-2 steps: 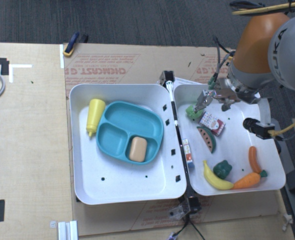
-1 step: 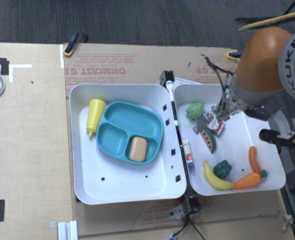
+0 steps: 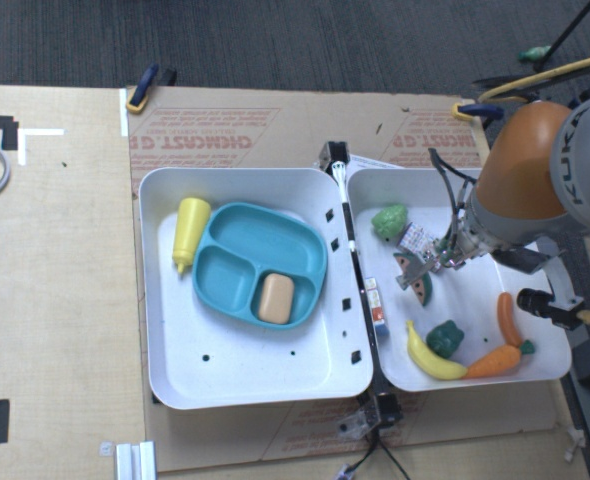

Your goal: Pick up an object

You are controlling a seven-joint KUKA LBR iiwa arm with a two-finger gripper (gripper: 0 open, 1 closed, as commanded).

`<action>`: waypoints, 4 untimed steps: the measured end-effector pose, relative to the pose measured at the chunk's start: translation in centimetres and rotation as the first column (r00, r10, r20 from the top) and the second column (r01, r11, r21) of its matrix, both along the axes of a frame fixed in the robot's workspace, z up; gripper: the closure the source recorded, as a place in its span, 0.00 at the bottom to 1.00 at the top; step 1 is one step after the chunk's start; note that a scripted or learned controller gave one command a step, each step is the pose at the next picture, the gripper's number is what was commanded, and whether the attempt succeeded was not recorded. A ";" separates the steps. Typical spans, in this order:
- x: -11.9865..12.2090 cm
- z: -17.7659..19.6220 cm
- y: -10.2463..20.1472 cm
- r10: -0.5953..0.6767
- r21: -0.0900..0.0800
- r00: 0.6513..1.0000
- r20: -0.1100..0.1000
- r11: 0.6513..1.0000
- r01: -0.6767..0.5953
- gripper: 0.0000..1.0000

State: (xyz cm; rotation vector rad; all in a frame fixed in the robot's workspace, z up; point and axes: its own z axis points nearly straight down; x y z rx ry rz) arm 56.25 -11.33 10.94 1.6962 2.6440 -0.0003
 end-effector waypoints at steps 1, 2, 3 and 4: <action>0.1 1.0 0.0 -0.003 0.000 1.000 0.002 1.000 0.003 1.00; 0.0 1.0 0.0 -0.003 0.000 1.000 0.001 1.000 0.003 0.00; -0.6 -1.4 1.1 0.237 -0.005 0.971 0.004 0.971 -0.237 0.00; 0.7 8.3 7.4 0.065 -0.001 0.998 0.001 0.998 -0.065 0.00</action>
